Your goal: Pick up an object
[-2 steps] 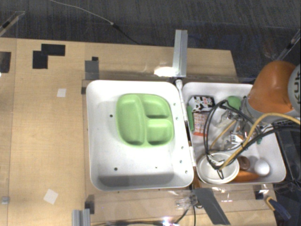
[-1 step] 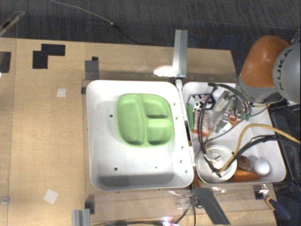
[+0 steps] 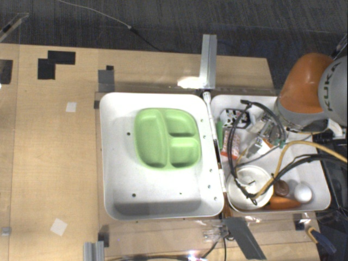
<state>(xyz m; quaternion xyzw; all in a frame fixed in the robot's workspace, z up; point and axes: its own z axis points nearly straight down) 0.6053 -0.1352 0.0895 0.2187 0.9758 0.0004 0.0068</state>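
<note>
The right bin [image 3: 322, 174] holds a jumble of small objects. A white round bowl [image 3: 251, 178] sits at its front, with a brown piece [image 3: 281, 188], a white ball [image 3: 302, 192] and an orange object [image 3: 283, 203] beside it. A green item [image 3: 219, 130] and a red-and-white packet [image 3: 230, 151] lie along the bin's left wall. My gripper [image 3: 260, 137] is down in the middle of this bin, above the bowl and right of the packet, half hidden by black and yellow cables [image 3: 283, 159]. Nothing can be made out in its grasp.
The left bin [image 3: 111, 162] holds a light green divided plate [image 3: 166, 137]. A metal post [image 3: 209, 58] stands behind the wall between the bins. The arm's orange band [image 3: 304, 86] and grey wrist overhang the right bin's back right corner.
</note>
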